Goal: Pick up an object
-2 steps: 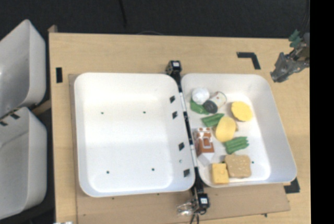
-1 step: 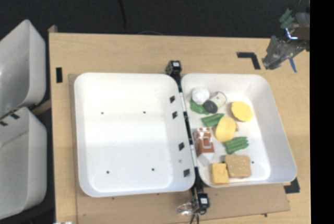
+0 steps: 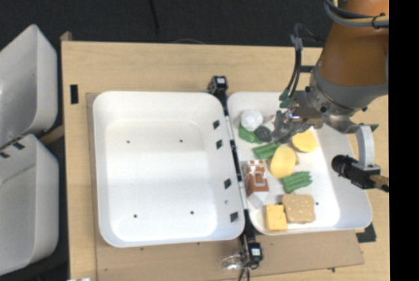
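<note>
At the left of the frame sits the left bin (image 3: 157, 168), a shallow white tray on the wooden bench (image 3: 163, 63). Just right of it, touching along the middle divide, lies the right bin (image 3: 350, 204), crowded with small toy foods. From its left side: a brown block (image 3: 256, 176) near the divide, a white ball (image 3: 251, 119) toward the top, green pods (image 3: 265, 149) below it, a yellow potato (image 3: 283, 162) in the centre, another green pod (image 3: 296, 181), a yellow cheese cube (image 3: 275, 217) and a tan bread slice (image 3: 299, 207) at the bottom, and a lemon half (image 3: 305, 141). The gripper (image 3: 283, 124) hangs low over the bin's upper part, between the ball and the lemon half; whether it is clenched or released, I cannot tell. The orange-banded arm (image 3: 357, 37) rises at the upper right.
</note>
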`<state>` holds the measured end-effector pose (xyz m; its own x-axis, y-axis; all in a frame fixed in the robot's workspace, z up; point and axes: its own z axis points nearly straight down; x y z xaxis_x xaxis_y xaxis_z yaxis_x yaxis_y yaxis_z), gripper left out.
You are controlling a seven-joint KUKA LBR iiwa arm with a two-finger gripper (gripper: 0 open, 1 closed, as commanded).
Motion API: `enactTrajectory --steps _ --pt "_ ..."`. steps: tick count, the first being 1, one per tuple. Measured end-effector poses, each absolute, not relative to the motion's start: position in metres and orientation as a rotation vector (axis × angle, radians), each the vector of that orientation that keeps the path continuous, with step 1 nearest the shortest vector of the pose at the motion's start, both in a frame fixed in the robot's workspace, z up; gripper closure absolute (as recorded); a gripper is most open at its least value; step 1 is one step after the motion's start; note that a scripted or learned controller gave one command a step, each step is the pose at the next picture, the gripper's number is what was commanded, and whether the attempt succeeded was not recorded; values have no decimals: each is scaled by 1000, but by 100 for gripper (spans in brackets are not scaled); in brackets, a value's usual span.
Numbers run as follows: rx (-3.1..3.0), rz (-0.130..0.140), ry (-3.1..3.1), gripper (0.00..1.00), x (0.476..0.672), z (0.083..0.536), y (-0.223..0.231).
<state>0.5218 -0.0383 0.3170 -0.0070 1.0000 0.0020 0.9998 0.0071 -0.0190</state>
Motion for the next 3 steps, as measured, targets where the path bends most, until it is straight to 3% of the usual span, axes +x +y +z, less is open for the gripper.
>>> enactTrajectory --steps 1,2,3 --pt "-2223 -9 -2232 100 516 425 -50" --pt "-2204 18 -2221 100 488 285 12" --pt "-2227 -11 -2231 100 492 414 -22"
